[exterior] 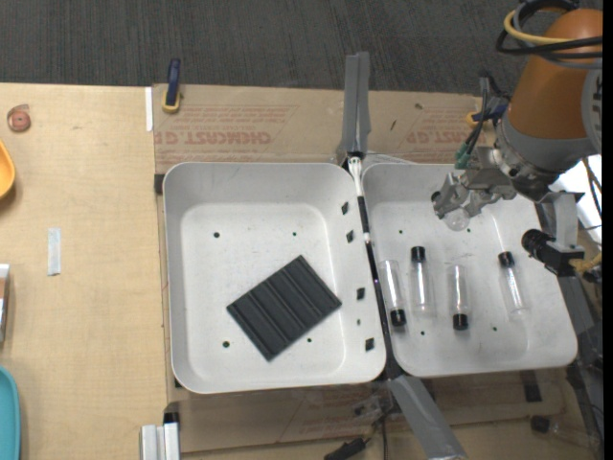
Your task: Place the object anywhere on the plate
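A dark grey ridged plate (284, 307) lies flat and turned at an angle in the left bin (187, 257). Several clear tubes with black caps lie in the right bin (546, 348): one (393, 293) near the left wall, one (419, 278) beside it, one (459, 298) in the middle and one (511, 283) to the right. My gripper (458, 209) hangs over the upper middle of the right bin, above and apart from the tubes, well to the right of the plate. Its tip is small and blurred against the white floor.
A metal divider (356, 113) runs between the bins at the back. A blue clamp (172, 84) sits on the cardboard sheet behind the left bin. An orange object (5, 175) and a teal one (8, 420) lie at the bench's left edge.
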Available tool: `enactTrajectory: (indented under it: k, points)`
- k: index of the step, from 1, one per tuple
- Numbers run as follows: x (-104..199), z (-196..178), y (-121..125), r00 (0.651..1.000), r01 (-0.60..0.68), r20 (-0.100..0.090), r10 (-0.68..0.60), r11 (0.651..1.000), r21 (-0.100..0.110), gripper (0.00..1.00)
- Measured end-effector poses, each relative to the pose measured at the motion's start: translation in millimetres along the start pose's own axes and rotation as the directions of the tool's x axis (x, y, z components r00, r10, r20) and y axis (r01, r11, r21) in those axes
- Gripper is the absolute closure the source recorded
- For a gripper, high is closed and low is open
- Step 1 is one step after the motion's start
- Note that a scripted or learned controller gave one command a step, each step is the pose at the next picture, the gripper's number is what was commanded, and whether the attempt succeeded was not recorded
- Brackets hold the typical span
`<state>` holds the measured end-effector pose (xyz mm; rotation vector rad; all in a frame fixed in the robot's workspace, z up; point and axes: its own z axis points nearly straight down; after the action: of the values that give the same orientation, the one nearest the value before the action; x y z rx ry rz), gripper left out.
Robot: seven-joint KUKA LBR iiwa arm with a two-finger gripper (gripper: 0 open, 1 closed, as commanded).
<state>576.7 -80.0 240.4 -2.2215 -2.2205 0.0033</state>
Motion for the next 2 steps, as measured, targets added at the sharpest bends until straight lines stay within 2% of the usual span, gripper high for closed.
enactTrajectory:
  k: [1,2]
  points:
    - [72.4,43.1,-27.4,1.000,0.015,0.000,-0.015,1.000,0.003,1.00]
    - [149.4,-4.5,-65.1,0.991,0.136,0.000,-0.136,0.991,0.001,1.00]
